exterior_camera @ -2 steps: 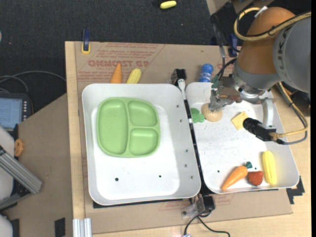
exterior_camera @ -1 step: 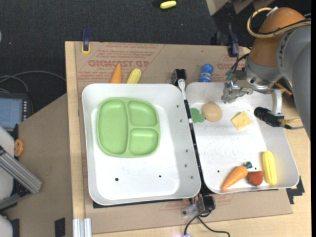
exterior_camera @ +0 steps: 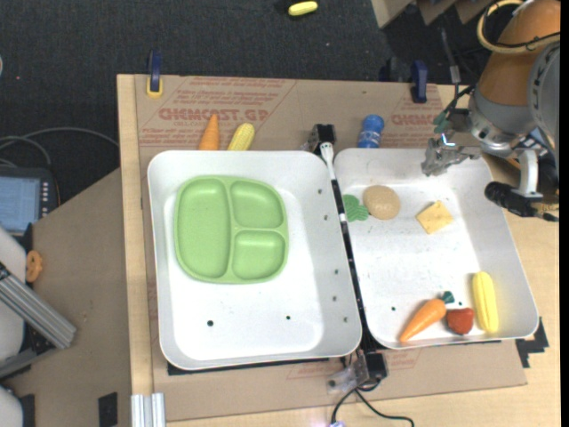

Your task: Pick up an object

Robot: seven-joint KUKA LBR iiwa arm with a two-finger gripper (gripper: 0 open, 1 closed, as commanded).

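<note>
Bins number two: the left shallow white bin (exterior_camera: 178, 327) holds one pale green three-compartment plastic plate (exterior_camera: 231, 229). The right shallow white bin (exterior_camera: 400, 274) holds six toy pieces: one tan round bread roll (exterior_camera: 382, 202) touching one small green leaf piece (exterior_camera: 354, 208), one yellow cheese wedge (exterior_camera: 435, 217), and, at the near edge, one orange carrot (exterior_camera: 423, 318), one red piece (exterior_camera: 460, 320) and one yellow corn cob (exterior_camera: 484, 301). Over that bin's far right corner hangs the metal two-finger gripper (exterior_camera: 437, 160), with nothing visible between its fingers; how far they are parted cannot be told.
</note>
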